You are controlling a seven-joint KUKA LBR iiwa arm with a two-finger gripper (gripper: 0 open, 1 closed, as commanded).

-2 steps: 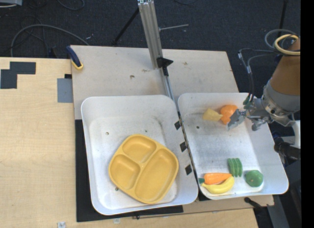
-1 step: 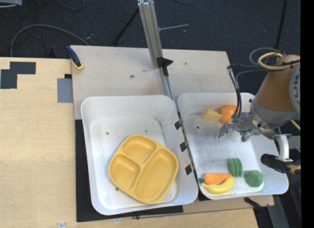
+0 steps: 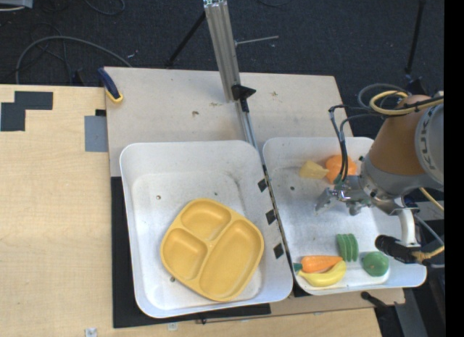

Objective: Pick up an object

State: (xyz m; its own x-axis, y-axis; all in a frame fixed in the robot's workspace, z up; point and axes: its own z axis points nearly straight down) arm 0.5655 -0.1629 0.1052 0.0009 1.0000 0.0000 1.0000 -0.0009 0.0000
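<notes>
Two shallow white bins sit side by side on the bench, both of smooth moulded plastic with rounded corners; the left bin carries one thing, a yellow divided plate, matte, rounded, with three hollows pressed into it, lying flat near the bin's front.

The right bin carries six small toy foods; along the front edge lie one orange carrot, long and tapered, and one yellow banana, curved, just in front of the carrot and touching it; to their right stand one green ribbed piece, blocky and grooved, and one round green piece, smooth, near the bin's right corner; toward the back lie one pale yellow wedge and one orange rounded piece, close together, the orange one partly behind the arm's cables.

One arm reaches in from the right, its wrist casing brown-orange and glossy; the metal pincer hangs low over the middle of the right bin, near the orange piece and well apart from the front row; whether its fingers are apart or together I cannot tell, and nothing shows between them.
</notes>
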